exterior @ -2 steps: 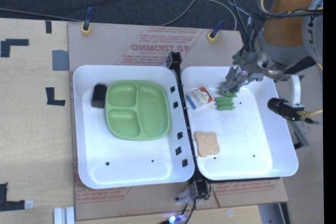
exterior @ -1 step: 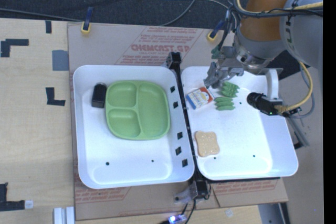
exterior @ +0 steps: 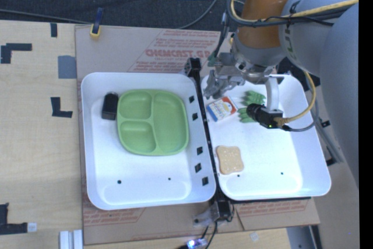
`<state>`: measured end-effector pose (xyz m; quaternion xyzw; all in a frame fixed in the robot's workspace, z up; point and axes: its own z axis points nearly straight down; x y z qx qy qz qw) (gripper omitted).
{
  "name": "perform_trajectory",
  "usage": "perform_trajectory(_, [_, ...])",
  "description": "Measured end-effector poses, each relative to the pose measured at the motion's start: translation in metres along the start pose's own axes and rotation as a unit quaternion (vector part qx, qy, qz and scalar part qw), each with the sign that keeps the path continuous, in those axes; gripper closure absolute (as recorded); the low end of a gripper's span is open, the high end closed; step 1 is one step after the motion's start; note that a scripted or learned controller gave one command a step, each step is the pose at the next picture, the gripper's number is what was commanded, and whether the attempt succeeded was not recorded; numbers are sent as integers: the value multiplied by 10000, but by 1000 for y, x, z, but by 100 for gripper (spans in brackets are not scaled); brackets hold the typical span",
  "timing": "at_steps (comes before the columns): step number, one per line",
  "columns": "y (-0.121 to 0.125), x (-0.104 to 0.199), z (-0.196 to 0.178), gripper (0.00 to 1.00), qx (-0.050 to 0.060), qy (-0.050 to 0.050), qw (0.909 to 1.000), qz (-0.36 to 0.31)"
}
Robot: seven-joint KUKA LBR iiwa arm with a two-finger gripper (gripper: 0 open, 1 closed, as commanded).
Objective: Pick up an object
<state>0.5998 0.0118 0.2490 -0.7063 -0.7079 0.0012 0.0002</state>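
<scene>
Over the right bin [exterior: 303,181], my end effector [exterior: 218,83] hangs at the bin's upper left corner, hard by the divider; whether it is released or clenched on anything I cannot tell from this slant. The small red, white and blue packet [exterior: 221,108] lies on the bin floor just below and beside it toward the camera, its long axis running diagonally. The green leafy toy [exterior: 252,105] sits a little to the right, and the slice of toast [exterior: 229,160] lies well apart, nearer the front edge.
</scene>
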Motion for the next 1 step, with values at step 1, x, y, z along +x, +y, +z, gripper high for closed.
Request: perform_trajectory(1, [22, 55, 13, 100, -8, 2, 10000, -10])
